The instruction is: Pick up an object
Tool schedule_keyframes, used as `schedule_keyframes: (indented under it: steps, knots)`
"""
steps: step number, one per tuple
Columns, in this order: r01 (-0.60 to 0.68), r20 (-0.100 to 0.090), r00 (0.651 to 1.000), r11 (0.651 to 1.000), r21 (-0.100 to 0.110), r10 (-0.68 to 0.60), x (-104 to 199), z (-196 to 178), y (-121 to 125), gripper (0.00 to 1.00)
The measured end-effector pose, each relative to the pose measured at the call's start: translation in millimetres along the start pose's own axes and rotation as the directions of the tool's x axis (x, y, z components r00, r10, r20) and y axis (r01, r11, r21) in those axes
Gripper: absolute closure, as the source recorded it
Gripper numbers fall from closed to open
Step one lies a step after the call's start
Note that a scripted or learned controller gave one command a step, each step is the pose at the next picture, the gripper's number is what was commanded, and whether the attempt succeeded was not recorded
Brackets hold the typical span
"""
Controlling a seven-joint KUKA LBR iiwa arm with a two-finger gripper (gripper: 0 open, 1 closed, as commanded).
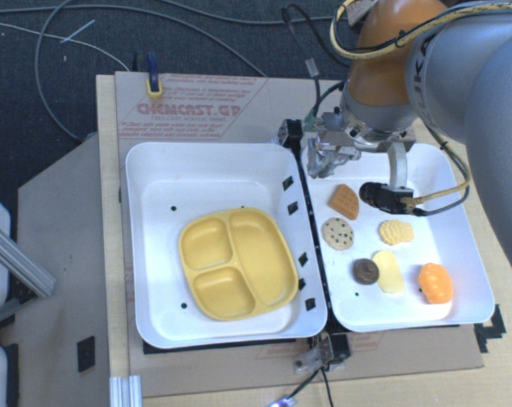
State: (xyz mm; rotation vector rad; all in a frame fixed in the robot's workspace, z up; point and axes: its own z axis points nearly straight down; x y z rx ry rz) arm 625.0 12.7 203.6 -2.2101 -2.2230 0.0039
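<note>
Yellow tray [236, 264] – smooth plastic, slight sheen; white bins [146, 253] – glossy plastic.

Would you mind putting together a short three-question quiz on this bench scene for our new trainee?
1. True or false: the yellow divided tray lies in the left bin.
2. Which item in the right bin lies nearest the gripper? A) orange piece B) wedge-shaped tan biscuit C) dark round piece
3. Fill in: the speckled round cookie lies just ____ the wedge-shaped tan biscuit in the camera view.

Key: 1 true; 2 B; 3 below.
</note>
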Motion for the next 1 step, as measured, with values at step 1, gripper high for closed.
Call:
schedule_keyframes:
  steps: [1]
  knots:
    - [0.001, 0.0, 1.0, 1.0, -0.001, -0.001, 53.5, -11.2, -13.8, 1.0]
